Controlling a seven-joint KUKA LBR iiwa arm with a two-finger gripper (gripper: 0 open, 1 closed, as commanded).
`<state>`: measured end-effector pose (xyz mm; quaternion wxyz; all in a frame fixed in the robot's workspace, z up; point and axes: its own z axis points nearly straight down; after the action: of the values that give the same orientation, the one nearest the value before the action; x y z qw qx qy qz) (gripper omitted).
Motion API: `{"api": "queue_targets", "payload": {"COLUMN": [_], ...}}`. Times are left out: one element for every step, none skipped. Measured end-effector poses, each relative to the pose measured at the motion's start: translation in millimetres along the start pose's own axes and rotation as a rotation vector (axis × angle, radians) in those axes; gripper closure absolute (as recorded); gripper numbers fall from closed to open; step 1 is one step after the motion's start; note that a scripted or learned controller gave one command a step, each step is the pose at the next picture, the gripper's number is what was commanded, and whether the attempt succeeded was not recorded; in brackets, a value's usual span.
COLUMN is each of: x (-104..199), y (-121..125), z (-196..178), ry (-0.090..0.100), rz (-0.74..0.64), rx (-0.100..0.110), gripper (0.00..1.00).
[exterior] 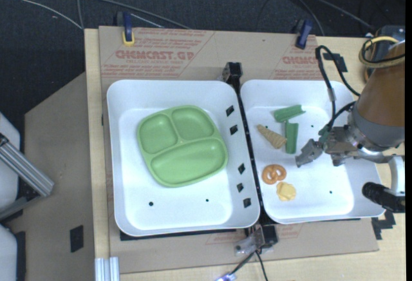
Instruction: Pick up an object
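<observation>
The right bin (325, 199) holds several small toy foods. A green stick (288, 113) lies flat near its back, and a second green stick (292, 136) lies lengthwise just below it. Beside that sits a tan ice-cream cone (273, 136). An orange pretzel (273, 174) and a yellow piece (286, 192) lie toward the front. My gripper (310, 152) hangs low over the middle of this bin, just right of the lower green stick and above-right of the pretzel. I see nothing held in it.
The left bin (129, 199) carries a green divided plate (182, 144). A black divider with clips (239, 138) runs between the bins. The grey and orange arm (380, 106) covers the right bin's right side, with cables looping above it.
</observation>
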<state>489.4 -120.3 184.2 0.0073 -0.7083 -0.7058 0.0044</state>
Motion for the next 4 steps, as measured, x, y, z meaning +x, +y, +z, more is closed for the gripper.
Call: {"api": "queue_targets", "payload": {"x": [0, 2, 3, 4], "y": [3, 3, 5, 7], "z": [-7, 57, 99, 85], "ry": [-0.002, -0.001, -0.001, 0.001], "rz": [-0.004, -0.004, -0.002, -0.005], "rx": [-0.014, -0.008, -0.016, -0.023], "gripper": [0.0, 0.0, 0.0, 1.0]}}
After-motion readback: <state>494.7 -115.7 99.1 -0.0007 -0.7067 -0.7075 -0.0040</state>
